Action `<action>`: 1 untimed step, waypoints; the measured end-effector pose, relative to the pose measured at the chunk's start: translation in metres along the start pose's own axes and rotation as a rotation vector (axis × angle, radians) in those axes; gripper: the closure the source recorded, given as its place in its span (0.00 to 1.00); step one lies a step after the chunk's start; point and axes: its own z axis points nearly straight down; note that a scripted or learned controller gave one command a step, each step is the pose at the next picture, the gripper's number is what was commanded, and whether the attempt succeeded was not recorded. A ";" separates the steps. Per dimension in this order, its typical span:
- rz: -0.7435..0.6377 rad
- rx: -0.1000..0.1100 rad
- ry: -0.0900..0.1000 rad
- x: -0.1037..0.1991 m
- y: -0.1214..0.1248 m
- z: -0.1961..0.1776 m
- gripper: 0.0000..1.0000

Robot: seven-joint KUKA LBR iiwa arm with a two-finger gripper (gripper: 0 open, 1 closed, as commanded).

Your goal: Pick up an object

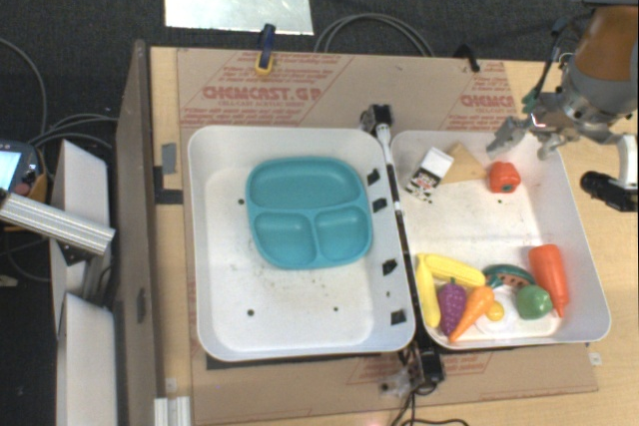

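The right bin (574,214) holds toy food. A red-orange pepper (504,177) lies near its far edge, with a tan wedge (462,162) and a small white box (431,170) to its left. Along the near edge lie yellow bananas (444,272), purple grapes (452,304), a small carrot (475,304), a watermelon slice (507,274), a green piece (533,301) and a large carrot (549,276). My gripper (526,141) hangs over the bin's far right corner, just above and right of the pepper. It is open, and nothing sits between its fingers.
The left bin (215,244) bears a teal divided plate (308,213). Black clips (387,266) line the wall between the bins. A blue and yellow clamp (265,49) sits at the bench's far edge, and cables loop behind it.
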 end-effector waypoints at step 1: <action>0.000 0.003 -0.001 -0.007 0.018 0.099 0.00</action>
